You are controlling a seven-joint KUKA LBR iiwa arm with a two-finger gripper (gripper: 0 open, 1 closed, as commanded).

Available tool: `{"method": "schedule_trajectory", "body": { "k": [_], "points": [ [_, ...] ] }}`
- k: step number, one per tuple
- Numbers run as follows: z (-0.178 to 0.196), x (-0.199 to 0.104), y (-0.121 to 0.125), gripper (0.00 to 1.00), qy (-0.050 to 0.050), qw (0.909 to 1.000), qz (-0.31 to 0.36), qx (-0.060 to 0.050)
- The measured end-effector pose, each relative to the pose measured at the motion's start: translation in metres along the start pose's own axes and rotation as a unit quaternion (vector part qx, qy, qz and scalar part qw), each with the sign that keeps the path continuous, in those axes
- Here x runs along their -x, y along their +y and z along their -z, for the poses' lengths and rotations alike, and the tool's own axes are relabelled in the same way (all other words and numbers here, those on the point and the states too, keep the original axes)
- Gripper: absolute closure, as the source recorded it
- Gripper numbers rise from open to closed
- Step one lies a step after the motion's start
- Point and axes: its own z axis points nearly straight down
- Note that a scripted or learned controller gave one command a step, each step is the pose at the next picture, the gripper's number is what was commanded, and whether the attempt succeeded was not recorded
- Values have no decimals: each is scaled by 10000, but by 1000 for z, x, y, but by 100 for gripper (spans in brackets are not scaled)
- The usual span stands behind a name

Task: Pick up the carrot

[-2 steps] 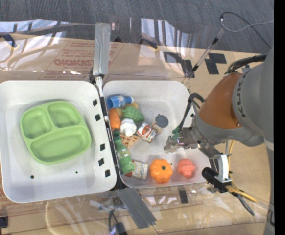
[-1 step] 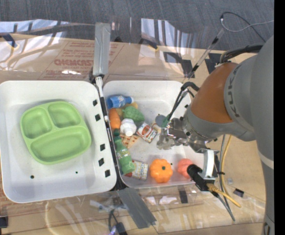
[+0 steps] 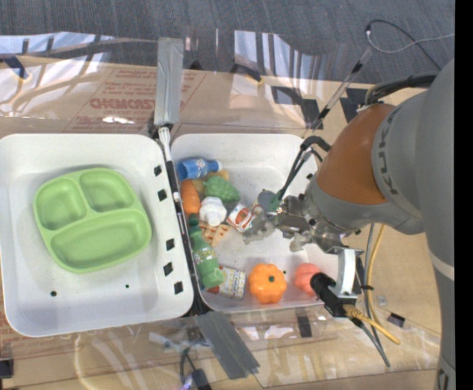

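Carrot (image 3: 190, 196) at right bin's left wall, apart from gripper (image 3: 257, 222); gripper grip state unclear.

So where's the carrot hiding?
The carrot lies in the right bin, against its left wall, just below the blue bottle and beside the broccoli.

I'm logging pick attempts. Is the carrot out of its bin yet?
No, still in. The carrot lies against the right bin's left wall, among other toys; the claw sits apart from it.
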Motion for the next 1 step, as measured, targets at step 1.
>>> {"method": "schedule_trajectory", "body": {
  "k": [1],
  "points": [
    [-100,18,2,0,7,9994,-334,3]
  ]
}}
